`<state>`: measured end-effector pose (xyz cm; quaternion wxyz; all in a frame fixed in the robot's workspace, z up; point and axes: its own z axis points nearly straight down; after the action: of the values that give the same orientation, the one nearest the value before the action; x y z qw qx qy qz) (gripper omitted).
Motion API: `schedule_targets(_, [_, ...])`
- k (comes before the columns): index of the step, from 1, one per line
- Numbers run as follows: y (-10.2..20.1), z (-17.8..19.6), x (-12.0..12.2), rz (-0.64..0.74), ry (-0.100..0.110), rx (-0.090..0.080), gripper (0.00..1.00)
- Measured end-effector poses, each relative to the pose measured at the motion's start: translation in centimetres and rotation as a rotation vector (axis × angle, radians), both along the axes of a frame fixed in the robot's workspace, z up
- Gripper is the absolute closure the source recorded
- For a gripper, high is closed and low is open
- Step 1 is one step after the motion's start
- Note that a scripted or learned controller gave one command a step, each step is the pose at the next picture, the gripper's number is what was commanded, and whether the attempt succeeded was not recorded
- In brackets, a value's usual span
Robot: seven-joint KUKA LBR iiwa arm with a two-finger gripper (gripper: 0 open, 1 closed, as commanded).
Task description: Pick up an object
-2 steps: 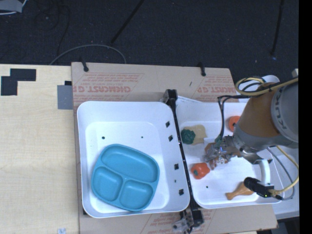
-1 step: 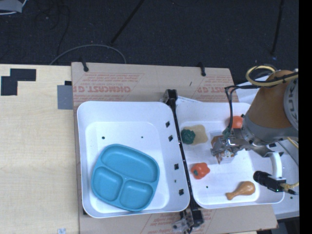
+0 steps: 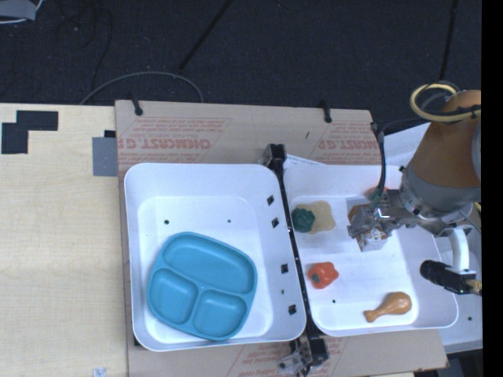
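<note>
Your gripper (image 3: 368, 228) is hovering low in the right white bin (image 3: 428, 320), can't tell its state, with the red-orange toy pepper (image 3: 322, 274) sitting near its left, green-and-tan lump (image 3: 312, 217) beyond, tan drumstick (image 3: 388, 305) below.

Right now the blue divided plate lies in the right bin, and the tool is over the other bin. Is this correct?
Not quite. In the camera view the blue divided plate lies in the left bin, not the right one. The tool is over the other bin, as you said.
</note>
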<state>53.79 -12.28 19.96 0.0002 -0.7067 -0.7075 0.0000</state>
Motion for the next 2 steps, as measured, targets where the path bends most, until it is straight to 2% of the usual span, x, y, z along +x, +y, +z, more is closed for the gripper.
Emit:
schedule_targets(1, [-0.1, 4.9, 0.1, 0.000, -0.002, -0.001, 1.00])
schedule_targets(2, [5.8, 4.6, 2.4, 0.004, 0.002, 0.001, 1.00])
